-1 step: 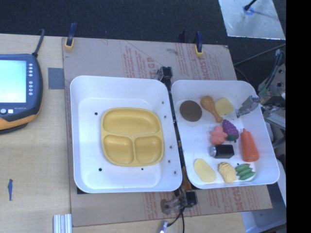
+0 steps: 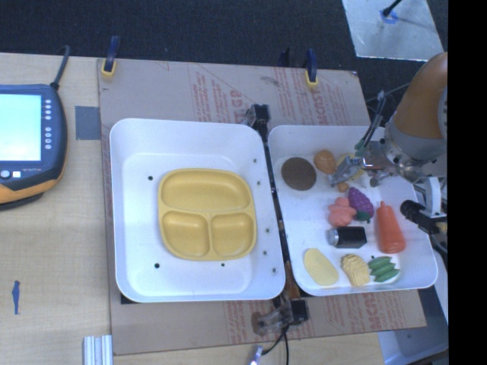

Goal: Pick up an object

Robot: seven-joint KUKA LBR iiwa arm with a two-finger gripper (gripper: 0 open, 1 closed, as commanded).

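Note:
The right white bin holds several toy foods: a brown round piece, a tan piece, a pink piece, a purple grape bunch, an orange carrot, a black and silver can, a yellow piece, a corn cob and green pea pods. My gripper hangs low over the bin's upper part, just right of the tan piece and above the grape bunch. A small orange bit shows under it.
The left white bin carries a yellow divided plate. A control pendant lies on the bench at far left. Clamps pin the cardboard at the back. The arm enters from the right.

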